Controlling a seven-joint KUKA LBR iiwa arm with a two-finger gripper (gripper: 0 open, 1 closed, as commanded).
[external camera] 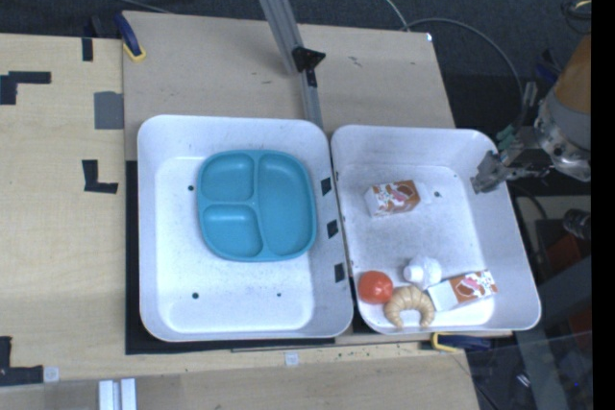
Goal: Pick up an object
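The right bin [500,235] holds a small brown and white packet [392,198] near its middle. At its near edge lie a red ball [375,286], a tan croissant [410,304], a small white object [422,271] and a white and red packet [463,289]. My gripper [492,171] hangs over the bin's right rim, well right of the brown packet and apart from every object. Nothing shows between its fingers.
The left bin [163,235] bears a blue divided plate [257,205]. A grey metal pole [279,5] slants down from the top to the seam between the bins. Cables run across the dark floor at the upper right.
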